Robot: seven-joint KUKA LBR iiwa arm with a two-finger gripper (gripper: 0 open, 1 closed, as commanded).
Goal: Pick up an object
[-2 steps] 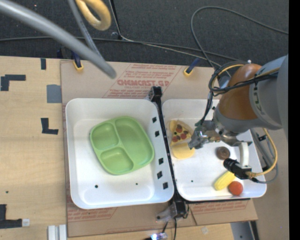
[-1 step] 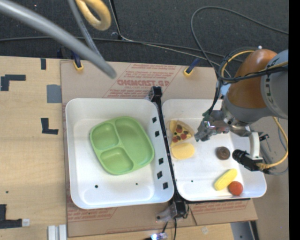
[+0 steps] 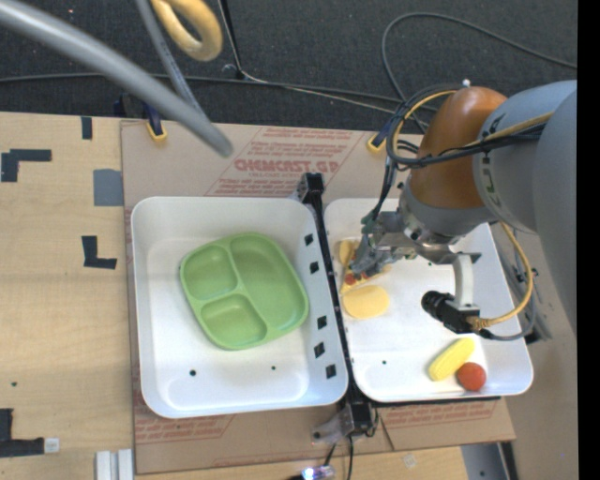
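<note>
1. Starting at the far left: wooden desk [image 3: 47, 281], with black tape marks [image 3: 94, 251] stuck on it.
2. Grey tube [image 3: 94, 47] slants across the top left corner, its end over the cardboard [image 3: 281, 159]. Yellow loop [image 3: 192, 26] sits at the top edge beside it.
3. Cardboard has red print and lies under both bins.
4. Left bin [image 3: 150, 225]: white, shallow. Green plate [image 3: 244, 291] with three compartments lies flat in its middle, turned at a slant to the bin walls.
5. Black strip [image 3: 319, 272] runs along the line where the two bins meet.
6. Right bin [image 3: 403, 347], left side: yellow piece [image 3: 346, 251] just beside the inner wall. Red bit [image 3: 352, 278] is just below it. Pale oval [image 3: 365, 302] comes next toward the camera, close to the red bit.
7. Gripper [image 3: 364, 262] hangs over the yellow piece and red bit, tip pointing down and left at them. Contact cannot be made out. Whether the grip is spread or closed cannot be told from this angle.
8. Front right corner of the same bin: yellow block [image 3: 450, 358], tilted, touching a red ball [image 3: 472, 376] on its right. All the loose pickable things lie in this bin.
9. Arm [image 3: 539, 159]: orange band [image 3: 459, 141] above the gripper, grey body coming in from the right over the bin's back half.
</note>
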